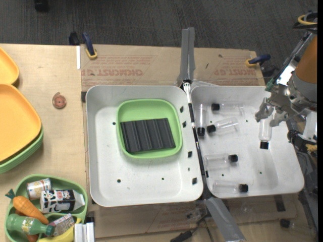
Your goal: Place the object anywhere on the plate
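Camera view: cardboard sheet [126, 67] under the bins carries mirrored red print, reads like "CHEMCAST GP" reversed. Left bin [101, 135] holds a green square plate [126, 112] near its far edge, with a black ribbed slab [149, 135] lying on the plate. Right bin [282, 170] has 5 clear vials with black caps scattered flat: 1 near the far edge [224, 106], 2 by the left wall [218, 127], 1 mid-bin [222, 160], 1 at the near edge [229, 188]. Gripper [266, 119] sits over the right bin's right side, clamped on a clear vial [264, 132] hanging upright, black cap down. Bench left edge: orange plates [15, 115], green bowl [20, 185] of toy food, a can with unreadable label. Clamps at the cardboard's far corners.
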You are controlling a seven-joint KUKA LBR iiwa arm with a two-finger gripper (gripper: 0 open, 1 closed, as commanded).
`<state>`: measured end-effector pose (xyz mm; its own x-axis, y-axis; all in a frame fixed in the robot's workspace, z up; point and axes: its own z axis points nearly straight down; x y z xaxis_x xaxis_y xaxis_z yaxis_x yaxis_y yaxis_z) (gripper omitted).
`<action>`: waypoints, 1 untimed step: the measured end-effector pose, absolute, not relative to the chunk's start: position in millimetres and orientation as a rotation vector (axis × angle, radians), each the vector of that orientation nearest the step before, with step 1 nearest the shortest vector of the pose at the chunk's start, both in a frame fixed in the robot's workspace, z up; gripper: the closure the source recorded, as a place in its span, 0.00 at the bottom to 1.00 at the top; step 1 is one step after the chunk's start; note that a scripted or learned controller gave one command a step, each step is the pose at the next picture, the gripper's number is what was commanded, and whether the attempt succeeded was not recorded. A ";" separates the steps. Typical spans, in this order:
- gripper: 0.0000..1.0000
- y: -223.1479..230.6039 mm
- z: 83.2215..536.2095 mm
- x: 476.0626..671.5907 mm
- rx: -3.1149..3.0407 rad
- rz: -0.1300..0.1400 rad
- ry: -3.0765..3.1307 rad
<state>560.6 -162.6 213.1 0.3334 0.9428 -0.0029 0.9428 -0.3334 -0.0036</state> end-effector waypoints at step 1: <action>1.00 -154.7 178.2 534.1 -2.539 0.006 -1.846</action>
